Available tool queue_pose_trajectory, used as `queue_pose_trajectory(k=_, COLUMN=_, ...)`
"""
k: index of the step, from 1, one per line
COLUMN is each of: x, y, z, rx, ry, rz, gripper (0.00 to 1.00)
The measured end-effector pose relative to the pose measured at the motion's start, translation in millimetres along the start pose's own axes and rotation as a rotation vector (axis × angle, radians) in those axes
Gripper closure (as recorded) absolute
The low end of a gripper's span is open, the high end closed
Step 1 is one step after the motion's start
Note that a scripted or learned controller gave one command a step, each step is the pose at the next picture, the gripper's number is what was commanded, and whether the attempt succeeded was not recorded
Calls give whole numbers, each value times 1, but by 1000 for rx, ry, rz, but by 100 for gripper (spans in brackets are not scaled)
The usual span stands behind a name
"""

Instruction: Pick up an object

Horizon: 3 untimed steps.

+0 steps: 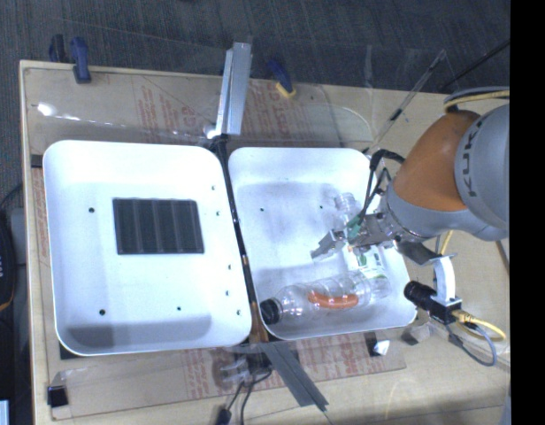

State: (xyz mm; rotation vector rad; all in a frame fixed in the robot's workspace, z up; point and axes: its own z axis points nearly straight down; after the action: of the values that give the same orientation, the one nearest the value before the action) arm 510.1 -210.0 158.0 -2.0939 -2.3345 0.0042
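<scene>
We see the end effector (336,240) low inside the right bin (286,171), its state we cannot tell, a clear plastic bottle (321,297) with orange contents lying near the front wall, left bin (69,237) with dark grate (157,226).

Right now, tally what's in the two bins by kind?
Clear plastic bottles: 2, one with a black cap and orange inside, one partly under the tool
Dark ribbed panels: 1, in the left bin
Total: 3
</scene>
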Motion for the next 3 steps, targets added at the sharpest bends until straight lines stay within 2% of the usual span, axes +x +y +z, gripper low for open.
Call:
queue_pose_trajectory(k=1, x=-3, y=22, z=2, rx=-5, ry=-1, rz=-18, gripper=0)
queue_pose_trajectory(k=2, x=-3, y=22, z=2, rx=-5, ry=-1, rz=-18, gripper=0)
queue_pose_trajectory(k=3, x=-2, y=23, z=-8, rx=-5, ry=0, rz=-24, gripper=100)
